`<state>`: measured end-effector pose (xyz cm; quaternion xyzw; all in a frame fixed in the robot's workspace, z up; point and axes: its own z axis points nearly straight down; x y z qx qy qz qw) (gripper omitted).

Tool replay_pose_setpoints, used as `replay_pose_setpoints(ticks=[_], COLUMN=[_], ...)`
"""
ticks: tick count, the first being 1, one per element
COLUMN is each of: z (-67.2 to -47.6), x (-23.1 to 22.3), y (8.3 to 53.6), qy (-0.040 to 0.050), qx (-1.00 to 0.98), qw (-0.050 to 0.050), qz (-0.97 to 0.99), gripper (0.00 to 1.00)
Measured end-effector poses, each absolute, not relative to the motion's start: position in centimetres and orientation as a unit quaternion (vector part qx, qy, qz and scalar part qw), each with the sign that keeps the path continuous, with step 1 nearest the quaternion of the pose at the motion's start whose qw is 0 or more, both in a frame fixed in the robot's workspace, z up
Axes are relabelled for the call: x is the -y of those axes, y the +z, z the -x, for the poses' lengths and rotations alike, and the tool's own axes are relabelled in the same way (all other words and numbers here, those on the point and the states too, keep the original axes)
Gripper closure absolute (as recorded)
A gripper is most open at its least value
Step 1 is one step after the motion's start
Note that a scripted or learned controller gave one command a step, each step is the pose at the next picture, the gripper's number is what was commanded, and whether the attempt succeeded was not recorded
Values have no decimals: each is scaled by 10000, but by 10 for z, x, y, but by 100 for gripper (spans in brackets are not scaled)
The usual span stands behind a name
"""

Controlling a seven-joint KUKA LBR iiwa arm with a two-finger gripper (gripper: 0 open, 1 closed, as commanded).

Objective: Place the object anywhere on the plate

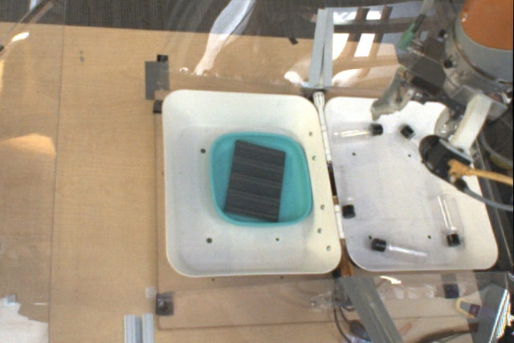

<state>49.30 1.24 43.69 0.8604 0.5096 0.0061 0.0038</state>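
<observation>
Object: dark grey ribbed rectangular block (255,179). It lies flat in the middle of the teal square plastic plate (218,177), long side roughly along the plate, all of it inside the rim. Plate sits in the left white bin (185,221).

Position relative to my gripper (393,99): block and plate are well apart from it, across the divide between the bins. The gripper hangs over the far edge of the right white bin (385,189). Whether it is open or closed, I cannot tell. Nothing seen held.

Judgement: block looks stiff, light and not fragile. The ribbed top should give grip. Best hold is across the short width, on the two long sides.

Below the gripper in the right bin: two clear tubes with black caps (399,251).

Judged from the layout, placement looks already met.
</observation>
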Motion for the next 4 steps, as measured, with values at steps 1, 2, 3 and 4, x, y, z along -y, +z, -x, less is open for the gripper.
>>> replay_pose_setpoints(ticks=[1,2,3,4], z=[-489,-489,-489,-489], x=[54,111,164,164], y=[437,436,436,436], qy=[63,52,51,49], qx=[-3260,-1947,-1044,-1045], qw=[36,29,30,30], qz=[-9454,-9808,-9945,-9945], gripper=[0,0,0,0])
